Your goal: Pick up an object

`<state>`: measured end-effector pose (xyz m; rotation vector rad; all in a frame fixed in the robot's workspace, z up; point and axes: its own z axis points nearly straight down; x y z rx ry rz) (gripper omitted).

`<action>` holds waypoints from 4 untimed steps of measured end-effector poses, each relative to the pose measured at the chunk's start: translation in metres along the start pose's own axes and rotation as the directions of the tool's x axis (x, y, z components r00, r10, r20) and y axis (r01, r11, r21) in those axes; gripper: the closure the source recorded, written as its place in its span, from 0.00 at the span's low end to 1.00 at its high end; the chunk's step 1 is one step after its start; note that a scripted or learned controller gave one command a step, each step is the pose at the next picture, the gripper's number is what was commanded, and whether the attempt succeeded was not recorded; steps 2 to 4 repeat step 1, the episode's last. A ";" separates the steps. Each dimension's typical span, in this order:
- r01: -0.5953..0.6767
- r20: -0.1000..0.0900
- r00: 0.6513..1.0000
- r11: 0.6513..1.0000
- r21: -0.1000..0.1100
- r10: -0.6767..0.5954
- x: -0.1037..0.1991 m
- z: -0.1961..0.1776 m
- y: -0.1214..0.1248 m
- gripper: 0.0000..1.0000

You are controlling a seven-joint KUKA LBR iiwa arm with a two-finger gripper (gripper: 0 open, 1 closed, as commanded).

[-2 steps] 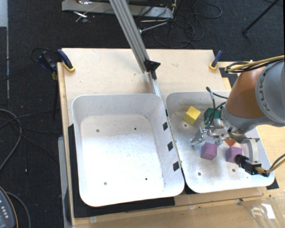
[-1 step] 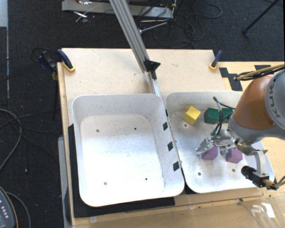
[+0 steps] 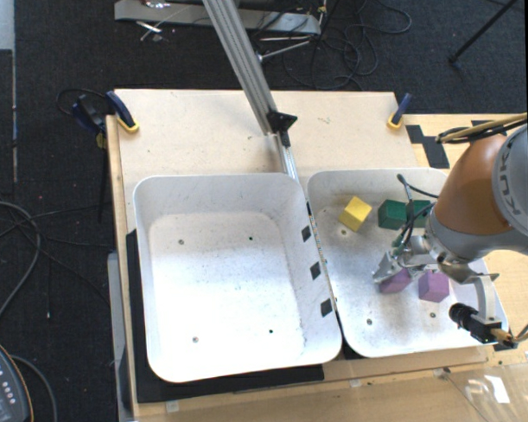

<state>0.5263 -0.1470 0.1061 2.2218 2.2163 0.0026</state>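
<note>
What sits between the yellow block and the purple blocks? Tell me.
In the camera view, bare white bin floor separates the yellow block from the two purple blocks. The green block lies off to the side, beside the yellow one.

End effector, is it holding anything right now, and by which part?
Cannot be told: the end effector sits low over a purple block, but no grip shows.
</note>
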 end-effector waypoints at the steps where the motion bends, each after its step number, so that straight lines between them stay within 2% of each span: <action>1: 0.010 -0.003 1.000 1.000 -0.004 -0.010 0.064 -0.093 -0.011 1.00; 4: 0.010 -0.003 1.000 1.000 -0.004 -0.010 0.064 -0.093 -0.011 1.00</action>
